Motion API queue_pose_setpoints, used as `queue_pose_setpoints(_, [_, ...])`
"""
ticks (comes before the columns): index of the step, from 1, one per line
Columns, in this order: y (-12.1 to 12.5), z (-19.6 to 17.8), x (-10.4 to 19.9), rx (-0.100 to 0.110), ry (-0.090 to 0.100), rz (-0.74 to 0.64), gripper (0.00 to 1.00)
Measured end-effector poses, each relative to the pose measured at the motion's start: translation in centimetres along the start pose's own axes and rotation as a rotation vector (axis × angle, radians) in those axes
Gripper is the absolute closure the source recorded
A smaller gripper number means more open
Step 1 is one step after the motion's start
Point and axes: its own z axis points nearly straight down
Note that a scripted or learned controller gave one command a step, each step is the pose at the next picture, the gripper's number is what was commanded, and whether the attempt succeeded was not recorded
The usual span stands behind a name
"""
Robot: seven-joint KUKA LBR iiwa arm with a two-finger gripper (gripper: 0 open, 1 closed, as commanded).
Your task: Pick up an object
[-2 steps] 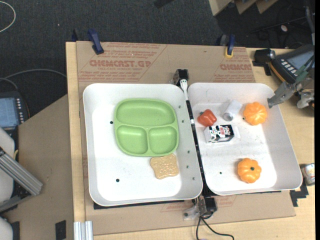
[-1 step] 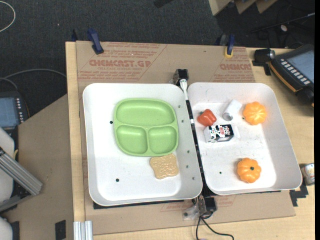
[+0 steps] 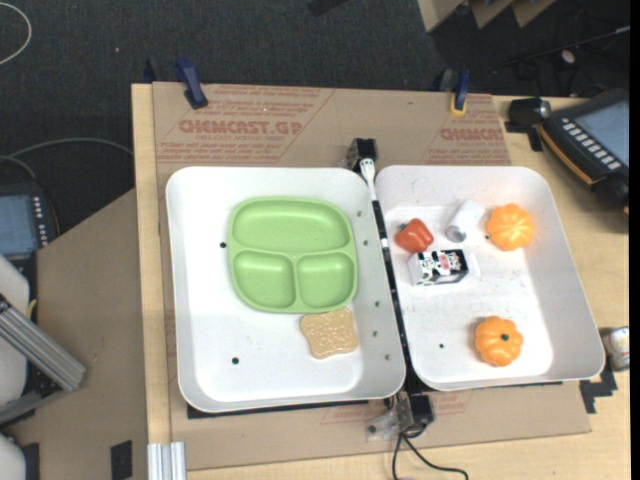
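Observation:
The right bin (image 3: 560, 298) holds an orange fruit (image 3: 510, 226) at its far right, a small orange pumpkin (image 3: 498, 340) near its front, a red pepper-like piece (image 3: 414, 235) at its left, a small white and grey cylinder (image 3: 461, 220), and a black-and-white patterned block (image 3: 441, 266) in the middle. In the left bin (image 3: 195, 318) lies a green divided plate (image 3: 292, 253), with a tan slice of bread (image 3: 330, 333) just in front of it.
Both bins rest on a brown cardboard sheet (image 3: 250, 118) held by blue and yellow clamps at the back. A black device with a screen (image 3: 590, 138) sits at the far right. Cables run under the front edge.

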Motion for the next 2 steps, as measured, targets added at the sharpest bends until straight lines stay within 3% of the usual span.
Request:
queue_pose_setpoints(1, [-0.9,11.1,-0.1,0.018,0.010,0.002,1.00])
queue_pose_setpoints(2, [-0.9,17.2,1.9,0.014,0.009,0.000,1.00])
